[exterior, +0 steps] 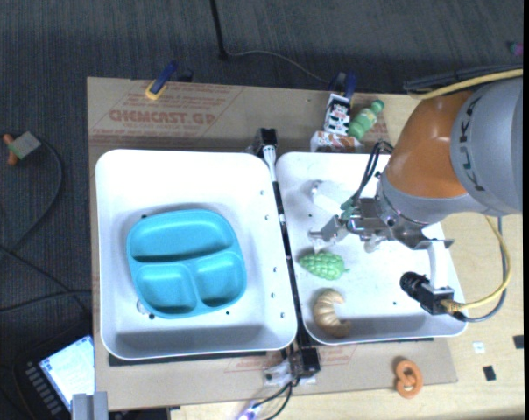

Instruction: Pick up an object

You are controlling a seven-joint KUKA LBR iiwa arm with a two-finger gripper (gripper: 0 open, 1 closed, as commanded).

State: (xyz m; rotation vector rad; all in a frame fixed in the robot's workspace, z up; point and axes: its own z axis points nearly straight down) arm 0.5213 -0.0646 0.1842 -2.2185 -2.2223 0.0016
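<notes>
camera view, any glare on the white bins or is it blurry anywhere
Camera view: even, soft light; the left bin and right bin look bright with little surface detail; the blue tray casts a faint shadow; the arm looks slightly soft; the green toy stays readable.

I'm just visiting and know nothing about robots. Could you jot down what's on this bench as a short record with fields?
left bin: holds a blue divided tray
right bin: holds a green bumpy toy and a tan croissant-shaped toy
arm: grey with an orange band, reaching in over the right bin
hand: above the right bin, just above the green toy, nothing seen between its fingers
outside the bins: an orange ring on the bench
</notes>
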